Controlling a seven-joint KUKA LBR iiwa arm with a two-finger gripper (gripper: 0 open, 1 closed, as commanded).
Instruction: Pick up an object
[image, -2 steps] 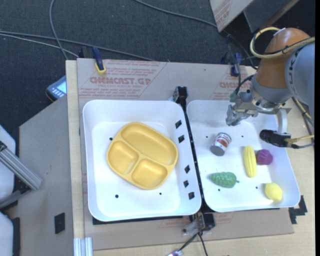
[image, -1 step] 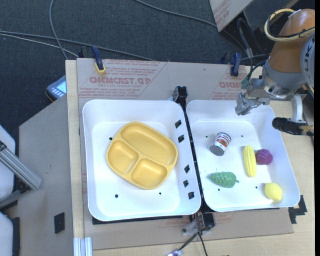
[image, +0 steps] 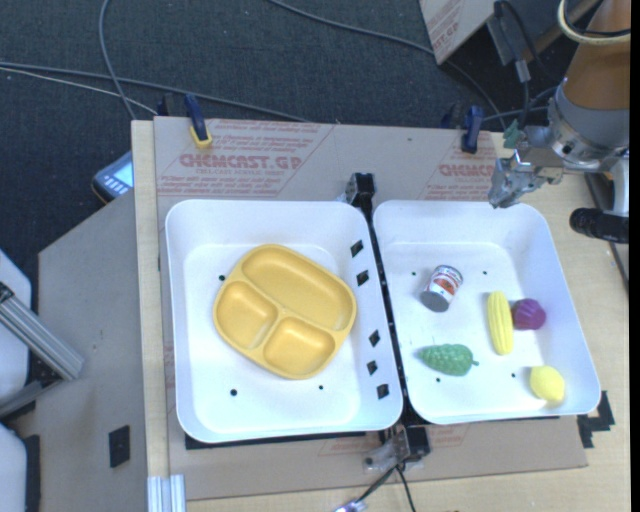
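The right bin (image: 520, 235) holds a small can (image: 441, 288) with a red and white label, a yellow corn cob (image: 499, 322), a purple plum-like fruit (image: 528, 314), a green bumpy vegetable (image: 447, 359) and a yellow lemon (image: 546, 383). My gripper (image: 507, 190) hangs above the back rim of the right bin, well apart from every object, fingers pointing down with nothing between them.
A yellow compartment plate (image: 285, 310) lies in the left bin (image: 190, 300). Black clips run along the divider (image: 372, 300) between the bins. Blue clamps (image: 197, 120) hold the cardboard at the back. Cables cross the dark floor behind.
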